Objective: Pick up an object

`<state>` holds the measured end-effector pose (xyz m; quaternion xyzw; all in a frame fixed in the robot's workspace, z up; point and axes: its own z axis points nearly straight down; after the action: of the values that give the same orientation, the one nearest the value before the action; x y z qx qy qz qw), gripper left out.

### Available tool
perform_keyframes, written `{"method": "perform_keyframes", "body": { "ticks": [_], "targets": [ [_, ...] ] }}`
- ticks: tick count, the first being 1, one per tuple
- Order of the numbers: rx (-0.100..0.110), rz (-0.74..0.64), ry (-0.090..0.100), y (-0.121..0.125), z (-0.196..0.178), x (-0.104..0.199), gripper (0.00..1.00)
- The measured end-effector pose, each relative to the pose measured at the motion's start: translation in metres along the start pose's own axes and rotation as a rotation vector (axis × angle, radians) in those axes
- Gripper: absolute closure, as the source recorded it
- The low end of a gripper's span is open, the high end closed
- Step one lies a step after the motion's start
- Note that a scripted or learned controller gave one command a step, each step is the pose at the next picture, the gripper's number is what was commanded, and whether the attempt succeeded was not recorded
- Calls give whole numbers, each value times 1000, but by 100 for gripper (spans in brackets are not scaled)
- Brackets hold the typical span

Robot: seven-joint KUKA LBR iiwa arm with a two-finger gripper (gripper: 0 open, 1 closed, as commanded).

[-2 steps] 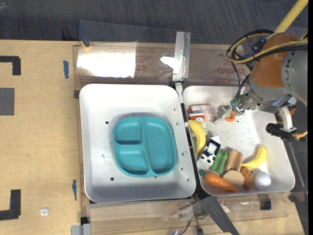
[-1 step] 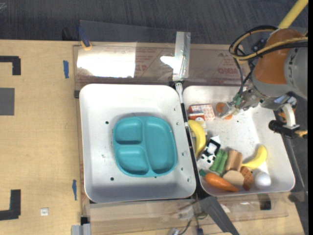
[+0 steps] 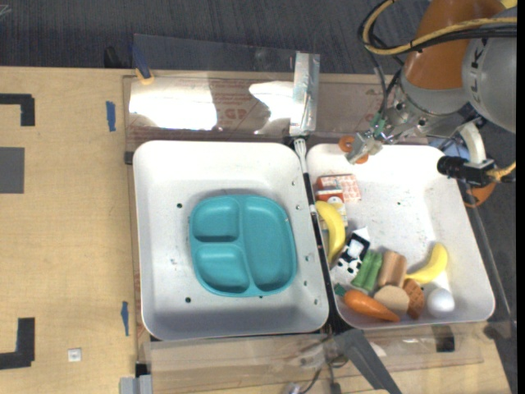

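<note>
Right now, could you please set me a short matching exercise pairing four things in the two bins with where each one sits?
Things:
1. teal divided plate
2. carrot
3. small carton
4. white egg

Places:
A. right bin, far-left area near the divider
B. middle of the left bin
C. right bin, near-right corner
D. right bin, near edge, left part

Pairs: 1-B, 2-D, 3-A, 4-C

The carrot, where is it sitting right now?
The carrot lies in the right bin, at its near edge, just below the green vegetable and beside the bread roll.
</note>
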<state>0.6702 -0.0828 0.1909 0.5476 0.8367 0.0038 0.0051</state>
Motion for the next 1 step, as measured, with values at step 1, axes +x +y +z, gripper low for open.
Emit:
{"method": "perform_keyframes", "body": {
  "ticks": [1],
  "targets": [
    [11,111,6,29,5,74,100]
  ]
}}
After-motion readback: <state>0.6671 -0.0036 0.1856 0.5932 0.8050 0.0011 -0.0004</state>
